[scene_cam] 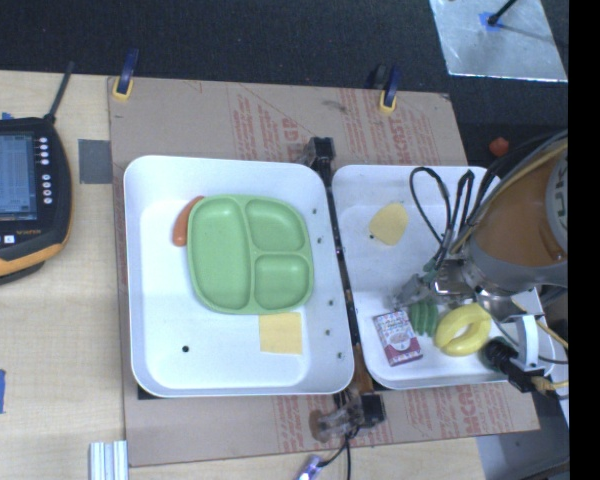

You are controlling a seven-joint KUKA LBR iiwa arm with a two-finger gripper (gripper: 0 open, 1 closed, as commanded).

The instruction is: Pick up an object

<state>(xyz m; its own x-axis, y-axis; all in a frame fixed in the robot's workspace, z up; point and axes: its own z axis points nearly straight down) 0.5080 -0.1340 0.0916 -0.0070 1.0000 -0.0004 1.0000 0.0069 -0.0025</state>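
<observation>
1. Claw point(427, 293) sits low in the right bin point(365, 268), but I cannot tell how its grip stands from this slant, or whether it has hold of anything.
2. Just beside it I see a green object point(423, 320) and a yellow ring-shaped toy point(462, 330), the two touching.
3. Near them lies a small red packet point(397, 337); a pale yellow chip-like piece point(388, 223) rests well apart, toward the bin's far side.
4. Left bin point(150, 268) holds a green divided plate point(250, 254), an orange piece point(181, 224) tucked at its edge, and a yellow square point(281, 333).
5. On the desk point(50, 368), a pendant point(20, 203) lies far left.
</observation>
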